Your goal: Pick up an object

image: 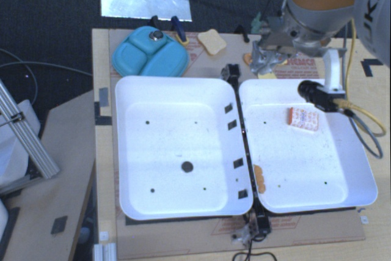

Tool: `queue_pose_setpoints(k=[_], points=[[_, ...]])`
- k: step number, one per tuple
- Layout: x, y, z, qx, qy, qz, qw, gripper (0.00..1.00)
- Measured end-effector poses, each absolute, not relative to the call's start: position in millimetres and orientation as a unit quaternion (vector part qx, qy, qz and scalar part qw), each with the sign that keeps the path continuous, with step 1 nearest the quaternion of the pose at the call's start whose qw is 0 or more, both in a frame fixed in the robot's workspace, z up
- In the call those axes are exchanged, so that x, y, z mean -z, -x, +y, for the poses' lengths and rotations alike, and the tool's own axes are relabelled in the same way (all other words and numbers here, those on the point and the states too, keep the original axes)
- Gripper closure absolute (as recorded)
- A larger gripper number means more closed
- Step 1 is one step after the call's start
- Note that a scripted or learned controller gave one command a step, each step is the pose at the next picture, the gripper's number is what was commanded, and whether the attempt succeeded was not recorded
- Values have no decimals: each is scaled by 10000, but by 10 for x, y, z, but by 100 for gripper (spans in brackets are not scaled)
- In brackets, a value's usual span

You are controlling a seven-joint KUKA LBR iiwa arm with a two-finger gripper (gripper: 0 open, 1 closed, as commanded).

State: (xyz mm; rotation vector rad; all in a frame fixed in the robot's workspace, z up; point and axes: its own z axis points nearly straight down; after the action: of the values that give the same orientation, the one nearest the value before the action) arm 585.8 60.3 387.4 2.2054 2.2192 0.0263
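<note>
A small orange-and-white packet (303,118) lies in the right bin (342,192), toward its far right. A small tan, cookie-like piece (259,179) rests against that bin's left wall near the front. My gripper (265,64) hangs over the far-left rim of the right bin, up and to the left of the packet and well apart from it. Nothing shows in its grasp. A small dark round thing (187,166) sits on the floor of the left bin (131,131).
Behind the bins on the bench lie a blue divided plate (151,53), a toast-like piece (212,41) and a small orange item (247,59) beside the gripper. A black fitting with a yellow cable (360,122) crosses the right bin's far-right edge.
</note>
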Motion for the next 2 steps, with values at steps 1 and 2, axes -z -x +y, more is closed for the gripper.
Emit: queue_pose_setpoints(k=[1,2], points=[[-3218,-5685,1421,4,-7032,7110,-19,100],[-4193,-5676,1145,-55,-7070,7071,38,100]])
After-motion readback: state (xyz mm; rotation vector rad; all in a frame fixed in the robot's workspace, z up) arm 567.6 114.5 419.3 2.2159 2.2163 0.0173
